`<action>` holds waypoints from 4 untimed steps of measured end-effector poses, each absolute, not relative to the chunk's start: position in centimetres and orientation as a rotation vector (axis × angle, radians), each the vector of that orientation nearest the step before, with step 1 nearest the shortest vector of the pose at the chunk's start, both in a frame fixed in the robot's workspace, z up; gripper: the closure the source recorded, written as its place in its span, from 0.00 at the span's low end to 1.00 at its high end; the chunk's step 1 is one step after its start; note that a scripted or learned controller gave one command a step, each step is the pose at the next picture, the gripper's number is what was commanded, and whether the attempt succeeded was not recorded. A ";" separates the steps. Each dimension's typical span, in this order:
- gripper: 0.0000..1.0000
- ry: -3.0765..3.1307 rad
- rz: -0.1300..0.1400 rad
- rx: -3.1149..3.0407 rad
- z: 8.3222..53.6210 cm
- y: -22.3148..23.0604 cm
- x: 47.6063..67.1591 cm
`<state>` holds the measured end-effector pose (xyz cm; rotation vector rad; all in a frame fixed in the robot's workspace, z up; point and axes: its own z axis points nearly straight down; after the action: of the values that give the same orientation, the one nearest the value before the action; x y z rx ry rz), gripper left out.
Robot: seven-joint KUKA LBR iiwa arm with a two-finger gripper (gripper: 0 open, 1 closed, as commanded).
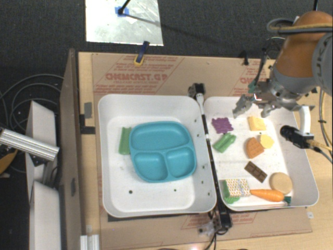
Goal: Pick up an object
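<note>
The right bin (307, 186) holds several toy foods: purple grapes (222, 124), a green pod (223, 142), a yellow cheese block (256, 123), an orange slice of bread (254, 148), a small yellow piece (267, 141), a brown chocolate bar (255, 171), a beige round cookie (281, 182), a carrot (267, 195) and a patterned box (237, 187). My gripper (255, 109) hovers over the bin's far end, just above the cheese block. Its fingers are spread open with nothing between them.
The left bin (114, 191) holds a blue divided plate (162, 150) with a green stick (124, 140) beside its left edge. A black divider bar (205, 139) runs between the bins. A black part (294, 135) of the arm overhangs the right bin's right side.
</note>
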<state>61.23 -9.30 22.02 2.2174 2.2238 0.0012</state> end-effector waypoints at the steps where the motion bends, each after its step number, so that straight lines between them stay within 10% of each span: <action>1: 0.00 2.217 -0.006 2.229 15.0 -15.9 57.8; 4: 0.00 2.228 0.000 2.218 8.4 -12.8 51.4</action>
<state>51.44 -12.81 8.40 2.2184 2.2277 0.0002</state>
